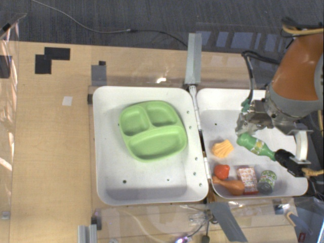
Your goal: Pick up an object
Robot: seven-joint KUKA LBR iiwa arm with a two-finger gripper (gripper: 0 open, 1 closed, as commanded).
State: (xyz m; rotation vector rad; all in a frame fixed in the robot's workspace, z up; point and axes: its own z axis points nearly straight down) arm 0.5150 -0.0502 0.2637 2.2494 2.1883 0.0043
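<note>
Two white bins side by side on bench. Green bottle (255, 146) lying in right bin (223, 103), gripper (248, 127) poised just above its cap end, likely lining up a grasp; grip state unclear.

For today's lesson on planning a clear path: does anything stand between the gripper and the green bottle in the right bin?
Nothing visible does. The gripper hangs right over the neck end of the green bottle, which lies on its side on the right bin. The yellow piece lies apart, to the bottle's left.
</note>
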